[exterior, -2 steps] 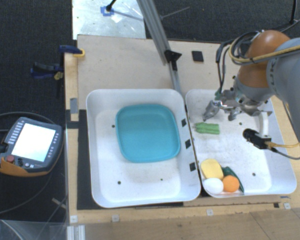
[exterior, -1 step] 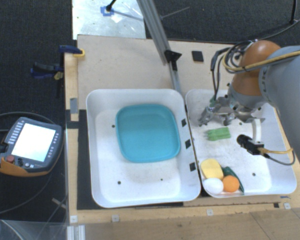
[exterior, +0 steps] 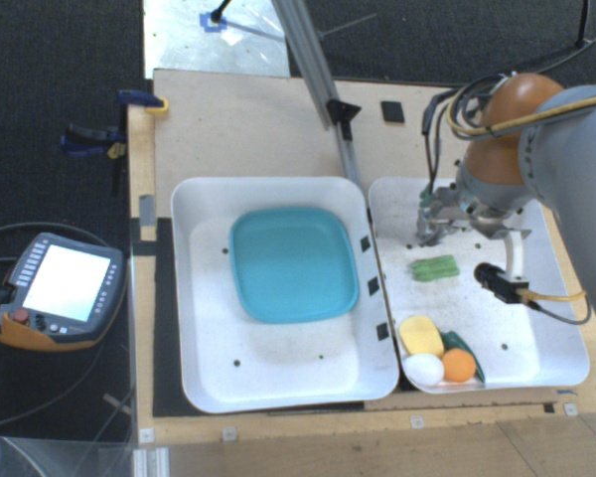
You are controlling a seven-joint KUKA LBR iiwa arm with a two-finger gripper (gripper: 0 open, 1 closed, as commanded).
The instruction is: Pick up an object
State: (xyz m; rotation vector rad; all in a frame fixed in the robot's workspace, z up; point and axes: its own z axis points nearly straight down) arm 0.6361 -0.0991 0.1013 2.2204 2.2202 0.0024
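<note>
Orange ball (exterior: 459,365), arm bent, gripper (exterior: 432,229) lowered

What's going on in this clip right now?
A grey arm reaches in from the right over the right bin. Its tool sits low in the far part of that bin, just beyond a green object and apart from it. Nothing can be seen held. A yellow piece, a white egg-like piece and an orange ball cluster in the bin's near left corner. The left bin holds a teal plate.
</note>
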